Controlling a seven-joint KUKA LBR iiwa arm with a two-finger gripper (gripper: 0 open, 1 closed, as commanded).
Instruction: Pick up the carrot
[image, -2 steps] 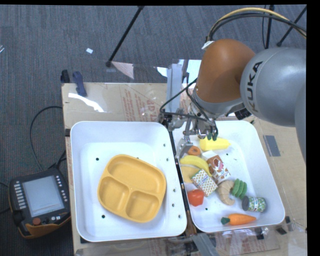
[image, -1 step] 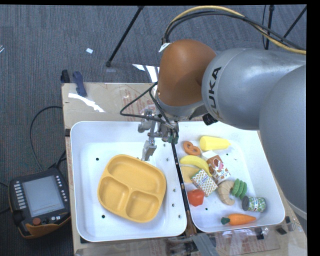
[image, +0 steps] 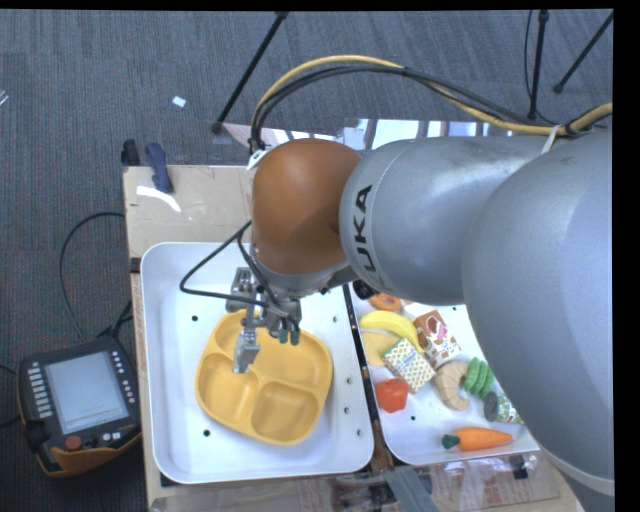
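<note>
The carrot (image: 482, 438), orange with a green top, lies near the front edge of the right bin (image: 420, 446). My gripper (image: 262, 340) hangs over the left bin (image: 170, 400), above the back part of a yellow divided plate (image: 265, 385). It is far to the left of the carrot. The fingers point down with a gap between them and hold nothing. The big grey arm covers the back of the right bin.
The right bin also holds a banana (image: 385, 325), a red pepper-like piece (image: 392, 395), a patterned box (image: 408, 362), a cookie-like piece (image: 452, 383), green items (image: 480, 377) and an orange piece (image: 384, 303). A teach pendant (image: 75, 400) lies left of the bench.
</note>
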